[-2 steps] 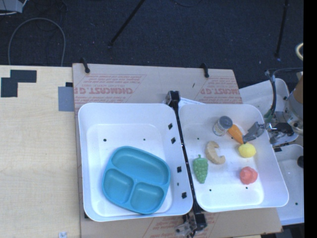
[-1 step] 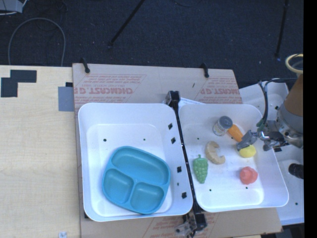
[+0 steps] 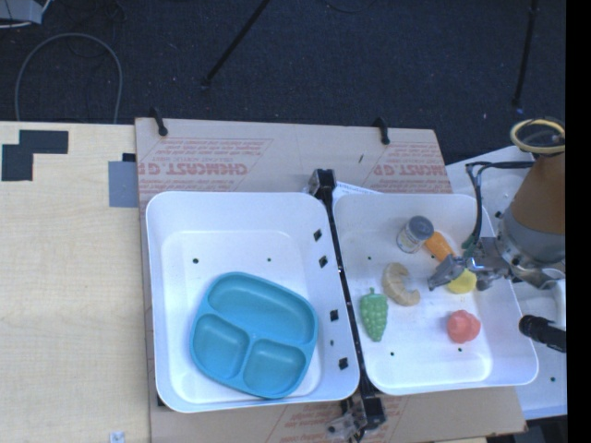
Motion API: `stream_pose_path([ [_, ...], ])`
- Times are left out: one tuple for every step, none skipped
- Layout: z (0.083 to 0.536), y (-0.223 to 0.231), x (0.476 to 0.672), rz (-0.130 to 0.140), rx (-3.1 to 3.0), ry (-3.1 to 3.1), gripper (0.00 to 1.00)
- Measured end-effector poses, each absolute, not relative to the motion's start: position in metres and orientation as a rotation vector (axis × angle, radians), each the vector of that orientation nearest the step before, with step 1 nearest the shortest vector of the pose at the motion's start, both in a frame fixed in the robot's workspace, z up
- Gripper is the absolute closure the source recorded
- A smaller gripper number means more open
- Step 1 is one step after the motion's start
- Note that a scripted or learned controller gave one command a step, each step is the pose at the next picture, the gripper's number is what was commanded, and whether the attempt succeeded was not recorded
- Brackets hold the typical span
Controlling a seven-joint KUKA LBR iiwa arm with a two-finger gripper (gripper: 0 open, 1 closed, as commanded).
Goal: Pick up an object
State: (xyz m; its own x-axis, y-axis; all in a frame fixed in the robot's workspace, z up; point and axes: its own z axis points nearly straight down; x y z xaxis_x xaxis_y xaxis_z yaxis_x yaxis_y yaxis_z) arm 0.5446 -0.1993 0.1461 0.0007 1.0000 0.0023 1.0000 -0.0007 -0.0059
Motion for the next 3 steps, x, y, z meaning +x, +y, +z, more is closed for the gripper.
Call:
stream_pose_path([
  [0.094, -0.198, 0.544, 0.003, -2.220, -2.217, 0.00],
  [0.105, -0.199, 0.544, 0.003, -2.223, -2.213, 1.00],
  [0.166, -0.198, 0.549, -0.001, -2.220, -2.224, 1.00],
])
